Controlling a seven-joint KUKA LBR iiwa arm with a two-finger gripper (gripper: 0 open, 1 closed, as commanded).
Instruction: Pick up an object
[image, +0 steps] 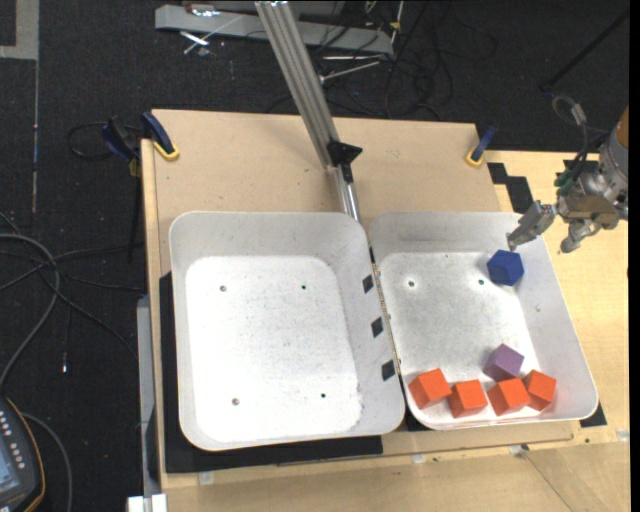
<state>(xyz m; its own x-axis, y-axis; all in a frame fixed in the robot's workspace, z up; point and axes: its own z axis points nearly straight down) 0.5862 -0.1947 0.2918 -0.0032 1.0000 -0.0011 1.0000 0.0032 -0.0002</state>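
Note:
A blue cube (506, 267) lies in the right bin (455, 320) near its far right corner. Along the bin's front wall sit several orange cubes (431, 386) in a row, with a purple cube (506, 361) just behind them. My gripper (553, 231) hangs at the right edge of the view, above the bin's far right rim. Its two fingers are spread apart and nothing is between them. The left fingertip (527, 228) is just above and to the right of the blue cube, apart from it.
The left bin (265, 325) stands beside the right one. A slanted metal pole (305, 85) runs from the top of the view down to the gap between the bins. Yellow and blue clamps (160, 140) hold the wooden bench at its far corners.

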